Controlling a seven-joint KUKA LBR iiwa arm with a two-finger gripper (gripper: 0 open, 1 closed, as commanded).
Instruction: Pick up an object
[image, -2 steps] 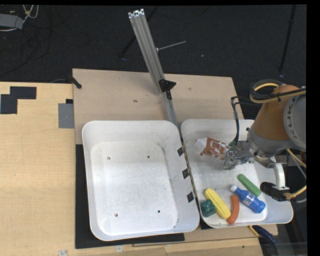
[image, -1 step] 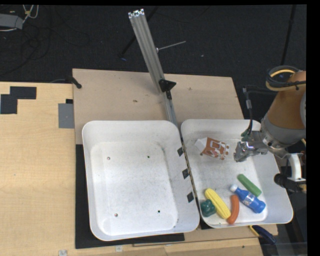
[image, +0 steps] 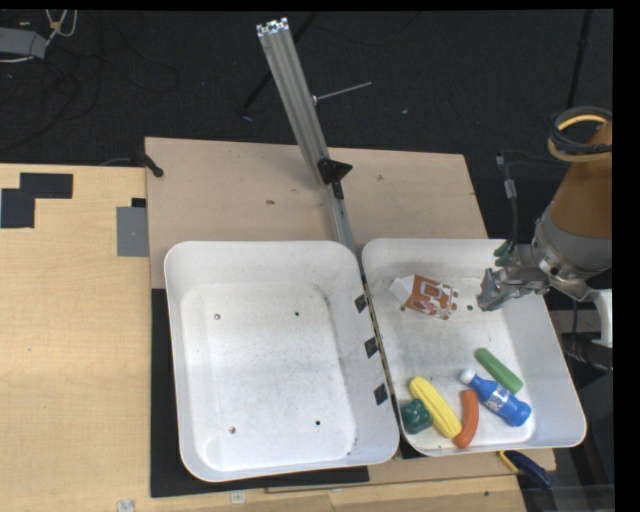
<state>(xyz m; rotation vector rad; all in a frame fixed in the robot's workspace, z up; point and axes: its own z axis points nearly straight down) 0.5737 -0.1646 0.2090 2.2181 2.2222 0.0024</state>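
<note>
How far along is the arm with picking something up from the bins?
Early stage. The end effector sits over the right bin, near the orange patterned card, with nothing seen in its grasp. The yellow corn, blue bottle and green piece lie untouched. Grasping and lifting remain.

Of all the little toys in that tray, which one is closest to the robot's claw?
The orange-and-white patterned piece, lying alone at the far end of the right bin, just left of the gripper. The other toys cluster at the near end.
</note>
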